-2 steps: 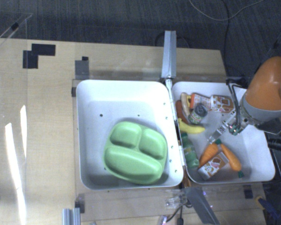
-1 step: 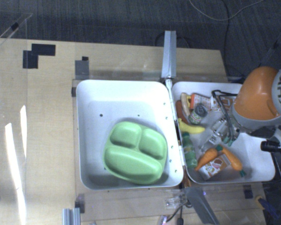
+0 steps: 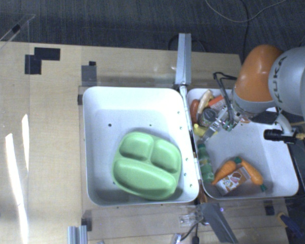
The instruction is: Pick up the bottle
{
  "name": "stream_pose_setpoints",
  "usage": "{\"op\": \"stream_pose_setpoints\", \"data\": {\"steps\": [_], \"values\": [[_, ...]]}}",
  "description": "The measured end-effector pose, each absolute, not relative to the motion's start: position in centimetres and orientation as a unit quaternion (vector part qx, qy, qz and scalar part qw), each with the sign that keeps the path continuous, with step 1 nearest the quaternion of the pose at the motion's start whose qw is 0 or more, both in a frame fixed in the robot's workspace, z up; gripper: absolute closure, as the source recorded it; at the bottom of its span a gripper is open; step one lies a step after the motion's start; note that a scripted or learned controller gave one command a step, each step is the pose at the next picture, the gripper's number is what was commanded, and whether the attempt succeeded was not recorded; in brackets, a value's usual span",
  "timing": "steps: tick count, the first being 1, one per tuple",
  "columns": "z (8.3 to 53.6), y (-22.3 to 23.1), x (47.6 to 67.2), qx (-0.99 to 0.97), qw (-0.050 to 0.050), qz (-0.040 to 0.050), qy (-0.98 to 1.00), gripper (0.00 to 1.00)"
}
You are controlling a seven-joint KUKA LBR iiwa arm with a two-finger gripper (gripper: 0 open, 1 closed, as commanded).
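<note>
While end effector (image 3: pixel 218 125) hovers nearby, grip state unclear; green bottle (image 3: pixel 205 162) likely light, slippery; grasp mid-body.

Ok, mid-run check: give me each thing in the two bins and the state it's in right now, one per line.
green tray: lying flat in the left bin, tilted askew.
green bottle: lying on its side along the right bin's left wall, not gripped.
carrots: lying loose, near the front.
snack packet: lying against the carrots.
gripper: low over the back left corner's clutter, finger state unclear.
</note>
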State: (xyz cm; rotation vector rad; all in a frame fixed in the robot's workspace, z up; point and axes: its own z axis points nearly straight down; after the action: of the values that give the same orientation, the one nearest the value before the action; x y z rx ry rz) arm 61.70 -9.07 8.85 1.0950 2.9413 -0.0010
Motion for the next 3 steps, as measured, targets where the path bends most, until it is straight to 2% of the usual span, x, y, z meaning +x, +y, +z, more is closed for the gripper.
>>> {"op": "stream_pose_setpoints", "data": {"steps": [1,2,3], "values": [[9.0,-11.6,65.1,0.368,-0.017,-0.0052,0.93,0.0],[9.0,-11.1,57.3,0.396,0.005,0.0021,0.918,0.0],[9.1,-9.9,49.2,0.444,0.009,0.0028,0.896,0.0]]}}
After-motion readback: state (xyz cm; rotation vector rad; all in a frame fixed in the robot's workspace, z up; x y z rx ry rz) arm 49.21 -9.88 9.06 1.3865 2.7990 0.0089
